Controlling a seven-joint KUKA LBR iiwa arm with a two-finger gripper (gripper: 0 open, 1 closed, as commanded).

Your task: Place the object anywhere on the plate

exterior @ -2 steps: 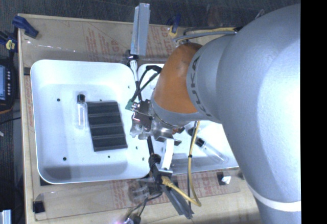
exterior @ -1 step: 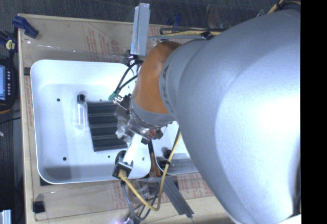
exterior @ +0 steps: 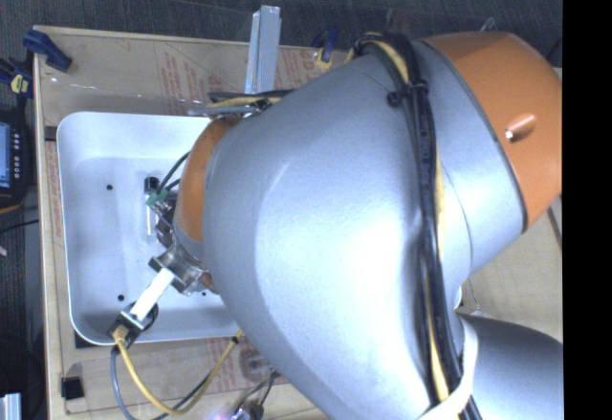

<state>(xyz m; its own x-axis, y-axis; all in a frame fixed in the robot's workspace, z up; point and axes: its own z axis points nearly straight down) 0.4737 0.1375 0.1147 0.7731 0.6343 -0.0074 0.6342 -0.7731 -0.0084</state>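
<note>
The grey arm (exterior: 382,236) with its orange band (exterior: 507,131) looms close to the camera and covers the right bin and the right part of the left bin. Its wrist reaches down into the left white bin (exterior: 96,217). The gripper (exterior: 157,206) sits low over the bin's middle, a dark cluster with cables, mostly tucked under the wrist. A pale flat bar (exterior: 148,301) runs from the wrist toward the bin's front left corner. Whatever lies beneath the arm is hidden.
The left bin's bare white floor (exterior: 100,246) spreads out left of the gripper. Yellow cables (exterior: 143,385) loop over the bench's front edge. A metal upright (exterior: 262,50) stands at the back edge, with blue clamps (exterior: 46,49) on the bench's far left corner.
</note>
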